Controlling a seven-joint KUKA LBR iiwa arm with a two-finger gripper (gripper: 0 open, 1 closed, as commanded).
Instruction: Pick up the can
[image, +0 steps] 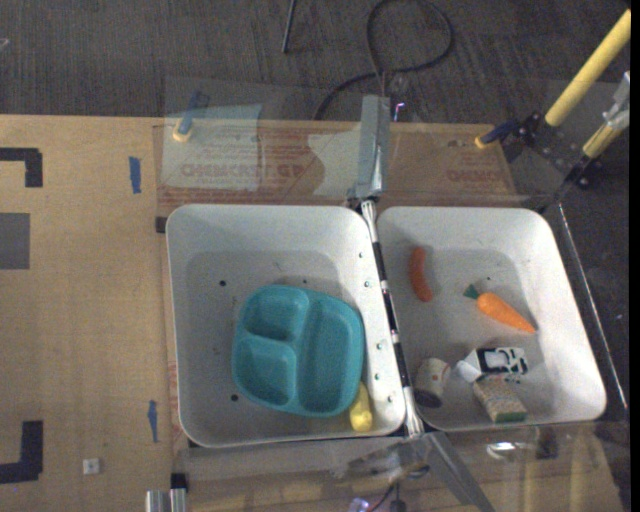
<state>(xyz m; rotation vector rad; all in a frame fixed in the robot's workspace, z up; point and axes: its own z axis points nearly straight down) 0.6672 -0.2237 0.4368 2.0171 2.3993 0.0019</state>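
Note:
The can (432, 381) is small and beige. It lies on its side in the right bin (560, 300), near that bin's front left corner, with its dark end facing the front. A white and black carton (497, 361) lies just right of the can, close to it. In front of the carton rests a brown box (500, 398).
The right bin also holds a carrot (503, 312) and a reddish sausage (421, 273), both farther back. In the left bin (200, 300) a teal divided plate (297, 349) lies with a yellow item (360, 410) at its front right edge. A yellow pole (590, 68) stands at the back right.

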